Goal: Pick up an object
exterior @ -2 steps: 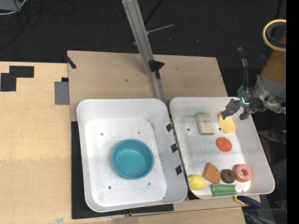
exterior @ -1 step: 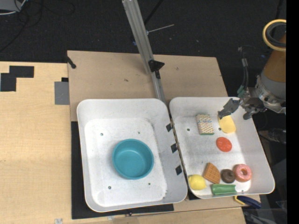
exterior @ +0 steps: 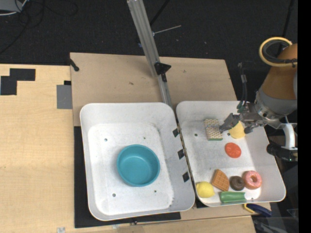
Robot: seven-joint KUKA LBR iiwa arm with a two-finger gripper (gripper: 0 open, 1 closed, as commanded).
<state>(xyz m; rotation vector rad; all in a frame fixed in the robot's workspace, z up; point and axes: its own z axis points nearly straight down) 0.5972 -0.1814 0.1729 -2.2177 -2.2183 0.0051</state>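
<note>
Two shallow white bins sit side by side in the lower half of the frame. The left white bin (exterior: 97, 125) holds one thing, a round teal plastic bowl (exterior: 138, 165), lying right of the bin's centre.

The right white bin (exterior: 194, 115) holds seven small objects. In its upper middle lies one pale, speckled rectangular sponge-like block (exterior: 212, 128). Along the bottom edge, from left to right, come one yellow lemon-shaped toy (exterior: 205, 189), one tan waffle-patterned square (exterior: 220, 180), one flat green bar (exterior: 232, 196), one dark brown ring doughnut (exterior: 237, 182) and one pink ring doughnut (exterior: 252, 179), all close together. Above them, right of centre, is one flat orange-red disc (exterior: 233, 150).

At the upper right of this bin the grey arm's two-finger gripper (exterior: 236, 125) hangs over one small yellow rounded object (exterior: 237, 131), its dark fingers just beside and overlapping it. Whether the jaws are open or closed on it cannot be told. No writing is legible anywhere.
</note>
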